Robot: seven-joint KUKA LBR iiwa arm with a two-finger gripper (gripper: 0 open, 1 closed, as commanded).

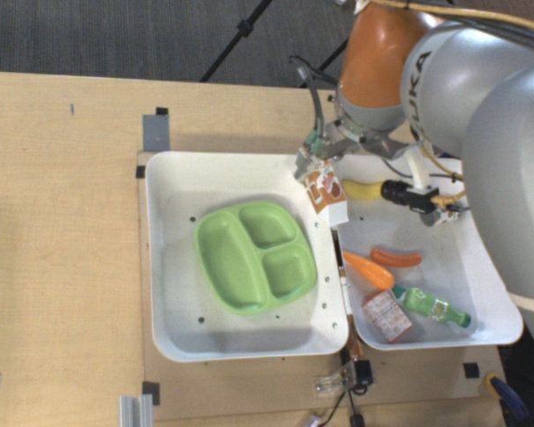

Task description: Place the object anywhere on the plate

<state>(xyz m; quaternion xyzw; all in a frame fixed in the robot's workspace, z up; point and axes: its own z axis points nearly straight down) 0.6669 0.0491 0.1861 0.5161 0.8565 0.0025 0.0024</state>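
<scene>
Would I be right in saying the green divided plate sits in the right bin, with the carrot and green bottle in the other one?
Not quite: the camera view shows the green divided plate in the left bin. The carrot and green bottle are indeed in the other one, the right bin.

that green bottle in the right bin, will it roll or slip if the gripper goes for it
The green bottle lies on its side and looks round, so a nudge would probably roll it. Its surface looks glossy, so it may be slippery. It seems small and probably light, lying close to the small box.
</scene>
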